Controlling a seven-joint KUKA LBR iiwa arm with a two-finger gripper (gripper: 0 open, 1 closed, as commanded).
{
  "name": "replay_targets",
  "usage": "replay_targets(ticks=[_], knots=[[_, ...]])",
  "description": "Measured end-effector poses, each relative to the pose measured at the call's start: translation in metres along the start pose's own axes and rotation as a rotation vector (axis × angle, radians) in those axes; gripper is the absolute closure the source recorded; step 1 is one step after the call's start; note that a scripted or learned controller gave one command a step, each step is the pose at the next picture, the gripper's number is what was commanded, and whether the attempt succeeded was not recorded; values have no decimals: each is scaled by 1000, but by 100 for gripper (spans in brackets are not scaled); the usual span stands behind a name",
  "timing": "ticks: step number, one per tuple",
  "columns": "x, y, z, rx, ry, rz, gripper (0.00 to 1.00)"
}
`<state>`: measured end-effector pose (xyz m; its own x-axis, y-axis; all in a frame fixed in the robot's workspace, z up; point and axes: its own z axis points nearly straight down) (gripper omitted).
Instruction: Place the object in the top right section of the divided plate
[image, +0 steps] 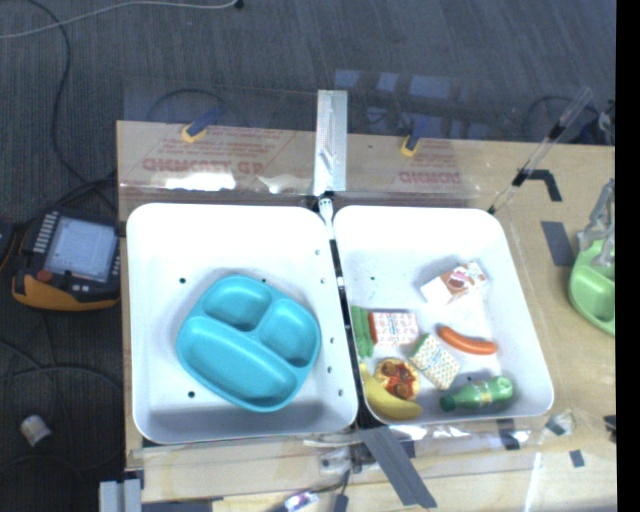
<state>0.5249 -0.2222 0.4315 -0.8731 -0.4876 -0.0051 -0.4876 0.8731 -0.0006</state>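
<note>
A light blue divided plate (251, 342) lies in the left bin (160, 240), with two small sections at its upper side and one long section below. All its sections look bare. The right bin (420, 235) holds several toy food items: a white carton (455, 282), a red sausage (467, 341), a small red and white box (393, 327), a patterned packet (437, 361), a green bottle (479, 394), a banana (391, 403) with a red item (398, 375) on it, and a green piece (361, 331) by the bin's left wall.
A green object (597, 280) stands on the bench at the far right. A handheld controller (62, 260) lies on the floor at the left. A clear panel (300, 150) runs along the back of the bins.
</note>
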Motion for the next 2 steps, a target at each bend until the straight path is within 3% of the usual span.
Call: replay_targets(ticks=[1, 2], knots=[[23, 13, 131, -3, 1, -11, 100], [-29, -14, 149, -3, 0, 3, 100]])
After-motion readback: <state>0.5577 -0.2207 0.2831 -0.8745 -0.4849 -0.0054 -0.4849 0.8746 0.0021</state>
